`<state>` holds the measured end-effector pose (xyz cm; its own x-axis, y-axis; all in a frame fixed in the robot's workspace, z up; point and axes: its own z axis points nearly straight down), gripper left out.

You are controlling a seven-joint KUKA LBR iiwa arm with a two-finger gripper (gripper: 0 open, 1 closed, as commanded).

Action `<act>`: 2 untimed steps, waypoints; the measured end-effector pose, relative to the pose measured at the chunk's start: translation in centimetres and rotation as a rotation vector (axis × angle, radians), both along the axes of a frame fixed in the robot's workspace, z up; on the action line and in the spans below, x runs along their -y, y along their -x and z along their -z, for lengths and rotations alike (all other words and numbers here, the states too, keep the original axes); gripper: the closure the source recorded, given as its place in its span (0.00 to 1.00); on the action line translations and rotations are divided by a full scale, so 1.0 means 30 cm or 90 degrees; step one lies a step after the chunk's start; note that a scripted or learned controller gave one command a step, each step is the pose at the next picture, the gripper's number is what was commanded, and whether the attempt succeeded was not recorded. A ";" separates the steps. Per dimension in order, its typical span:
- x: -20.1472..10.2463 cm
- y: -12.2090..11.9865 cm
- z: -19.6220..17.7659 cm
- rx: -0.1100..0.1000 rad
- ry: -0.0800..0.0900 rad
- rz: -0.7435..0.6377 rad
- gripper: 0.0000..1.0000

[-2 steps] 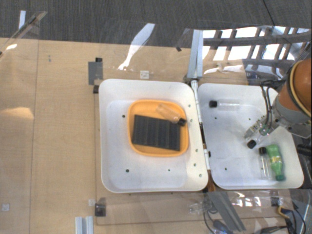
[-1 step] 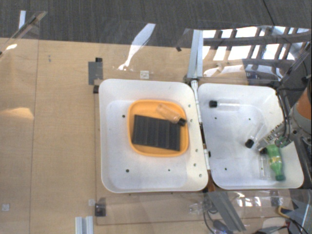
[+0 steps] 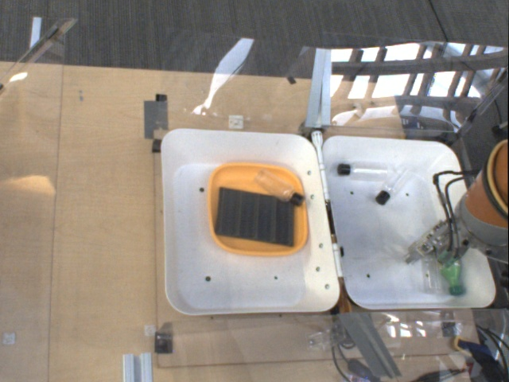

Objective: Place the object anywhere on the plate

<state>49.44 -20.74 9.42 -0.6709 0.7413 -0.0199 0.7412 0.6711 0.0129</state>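
Starting at the left, bare wooden bench [image 3: 79,213] runs up to the left bin [image 3: 183,277], a shallow white tray with rounded corners. An orange plate [image 3: 219,237] sits near the middle of this bin, and a dark ribbed rectangular pad [image 3: 254,216] lies flat on it, covering most of the plate's floor. At the plate's upper right, a small clear bottle with a black cap [image 3: 280,188] lies on its side, its cap end touching the pad's upper right corner and its body resting over the plate's rim area. A narrow divider separates this bin from the right bin [image 3: 374,285], which is the same white shape. In the right bin's upper half lie two more clear bottles with black caps: one [image 3: 362,168] lies nearly level with its cap toward the left, and another [image 3: 391,188] is tilted, its cap at its lower left end; the two are near each other, but whether they touch cannot be told. Farther right, the gripper [image 3: 436,249] hangs low over the right bin's lower right area, below the arm's orange band [image 3: 487,191]. Just beside and below it lies a clear bottle with a green cap [image 3: 452,277], near the bin's lower right corner. Whether the fingers are apart or together cannot be told.
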 end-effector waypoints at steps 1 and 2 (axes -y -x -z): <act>-0.001 -0.012 -0.039 0.006 0.001 0.001 1.00; -0.002 -0.024 -0.078 0.012 0.002 0.001 1.00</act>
